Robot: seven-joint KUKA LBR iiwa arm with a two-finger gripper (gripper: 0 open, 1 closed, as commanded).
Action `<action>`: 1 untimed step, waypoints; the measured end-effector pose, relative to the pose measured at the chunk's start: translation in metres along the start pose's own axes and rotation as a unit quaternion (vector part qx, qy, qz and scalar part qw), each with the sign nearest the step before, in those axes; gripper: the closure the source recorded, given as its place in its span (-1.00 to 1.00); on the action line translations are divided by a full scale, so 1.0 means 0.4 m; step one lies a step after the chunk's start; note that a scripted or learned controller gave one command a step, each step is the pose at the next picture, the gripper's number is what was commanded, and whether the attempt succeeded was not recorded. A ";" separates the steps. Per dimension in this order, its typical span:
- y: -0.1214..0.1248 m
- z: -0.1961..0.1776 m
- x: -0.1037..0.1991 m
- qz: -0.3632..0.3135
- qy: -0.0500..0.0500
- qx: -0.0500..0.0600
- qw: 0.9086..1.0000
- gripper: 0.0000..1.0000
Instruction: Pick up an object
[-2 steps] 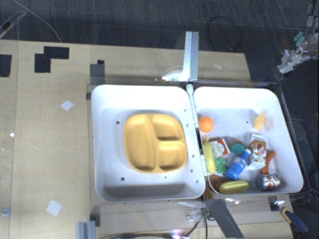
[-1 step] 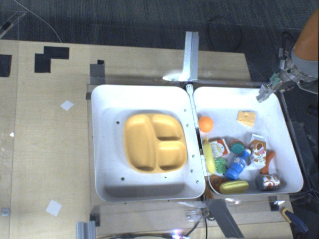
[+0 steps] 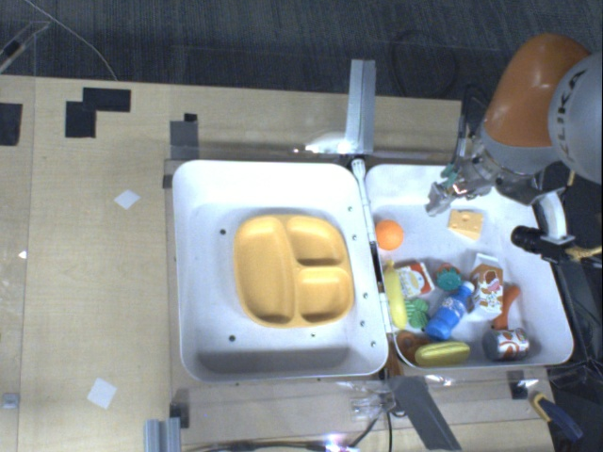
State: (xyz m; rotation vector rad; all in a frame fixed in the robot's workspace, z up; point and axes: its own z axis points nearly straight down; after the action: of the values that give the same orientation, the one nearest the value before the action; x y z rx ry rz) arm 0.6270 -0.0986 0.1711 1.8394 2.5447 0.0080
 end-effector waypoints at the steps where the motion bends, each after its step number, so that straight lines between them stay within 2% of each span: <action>1: 0.003 -0.032 -0.006 0.000 -0.002 -0.003 1.000 1.00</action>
State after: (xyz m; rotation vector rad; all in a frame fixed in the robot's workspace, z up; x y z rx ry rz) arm 0.6289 -0.1004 0.1841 1.8352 2.5384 0.0130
